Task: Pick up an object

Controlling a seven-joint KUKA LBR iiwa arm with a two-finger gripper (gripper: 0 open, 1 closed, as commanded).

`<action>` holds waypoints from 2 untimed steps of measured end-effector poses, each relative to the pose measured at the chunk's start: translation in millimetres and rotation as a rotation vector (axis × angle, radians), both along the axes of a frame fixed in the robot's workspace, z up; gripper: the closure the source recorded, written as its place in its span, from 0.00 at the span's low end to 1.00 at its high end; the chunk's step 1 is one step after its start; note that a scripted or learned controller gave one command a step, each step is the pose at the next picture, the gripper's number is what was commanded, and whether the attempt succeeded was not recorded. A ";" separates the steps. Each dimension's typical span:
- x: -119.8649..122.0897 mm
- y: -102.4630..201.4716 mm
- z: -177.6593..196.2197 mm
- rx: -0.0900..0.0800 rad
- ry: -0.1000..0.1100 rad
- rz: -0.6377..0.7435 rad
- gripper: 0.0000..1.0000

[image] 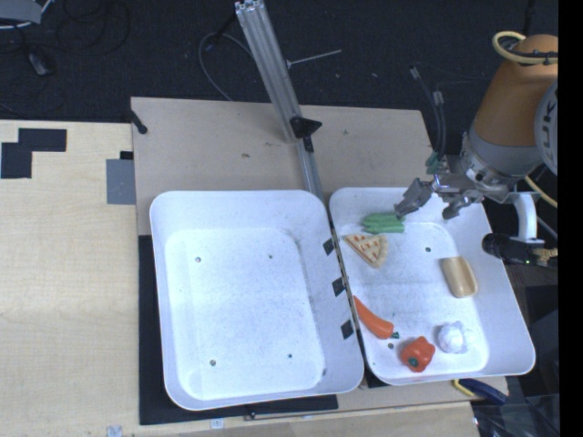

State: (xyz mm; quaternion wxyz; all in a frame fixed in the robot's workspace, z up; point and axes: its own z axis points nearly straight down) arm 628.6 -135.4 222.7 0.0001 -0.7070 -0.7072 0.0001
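- right bin (510,335): holds all the items; left bin (237,299) is beside it on the counter (228,144).
- claw (435,200): spread, grasping nothing, above the bin's far edge.
- green piece (383,223): nearest target, just left of the claw, long axis left-right; close across its short width.

A robotics lab: plywood bench (228,144), two white bins (173,244), aluminium strut (273,62), loose cables (82,7) on dark floor.
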 end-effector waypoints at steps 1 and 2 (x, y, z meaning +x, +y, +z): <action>-14.3 -25.7 -121.6 0.001 0.009 -0.002 0.00; -11.9 -26.5 -106.5 0.000 0.000 -0.002 1.00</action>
